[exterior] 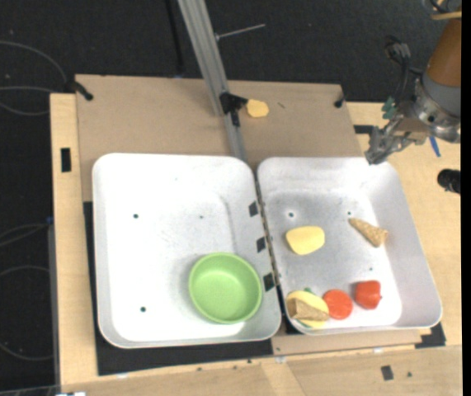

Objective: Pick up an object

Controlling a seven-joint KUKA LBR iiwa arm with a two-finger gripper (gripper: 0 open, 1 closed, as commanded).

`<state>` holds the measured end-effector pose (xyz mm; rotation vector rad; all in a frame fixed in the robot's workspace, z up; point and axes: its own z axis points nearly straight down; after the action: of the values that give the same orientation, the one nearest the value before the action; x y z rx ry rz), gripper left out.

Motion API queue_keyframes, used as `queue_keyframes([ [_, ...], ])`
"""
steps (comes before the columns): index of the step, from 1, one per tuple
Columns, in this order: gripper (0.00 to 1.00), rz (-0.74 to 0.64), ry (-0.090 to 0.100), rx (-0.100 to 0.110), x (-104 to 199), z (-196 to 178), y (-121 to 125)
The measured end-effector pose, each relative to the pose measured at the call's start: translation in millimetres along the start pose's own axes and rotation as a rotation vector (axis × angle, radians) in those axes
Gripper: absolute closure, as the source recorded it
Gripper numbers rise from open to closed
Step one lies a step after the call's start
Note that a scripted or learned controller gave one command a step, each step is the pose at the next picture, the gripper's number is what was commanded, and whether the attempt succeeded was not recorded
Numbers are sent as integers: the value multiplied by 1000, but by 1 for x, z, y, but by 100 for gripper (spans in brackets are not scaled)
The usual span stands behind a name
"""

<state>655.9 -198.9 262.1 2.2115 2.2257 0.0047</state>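
The right bin (400, 200) holds a pale yellow lump (305, 239), a tan cone-shaped piece (368, 232), a red block (368, 294), a red-orange ball (338, 304) and a yellow-and-tan item (308, 308) in its near left corner. A green bowl (225, 287) sits in the left bin (136, 196), near its front right. My gripper (381, 149) hangs above the far right corner of the right bin, clear of all the objects. Nothing shows between its fingers.
A metal post (206, 48) slants up from behind the divide between the bins. A small yellow piece (257, 108) lies on the brown board behind the bins. Cables run over the dark floor at the left.
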Motion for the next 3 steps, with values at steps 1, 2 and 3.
queue_keyframes([
  [1, 100, -1, 1, 4, 61, 8, -4],
  [2, 100, 1, 1, 5, 105, 11, -15],
  [3, 100, -2, 3, 4, 165, 5, -16],
])
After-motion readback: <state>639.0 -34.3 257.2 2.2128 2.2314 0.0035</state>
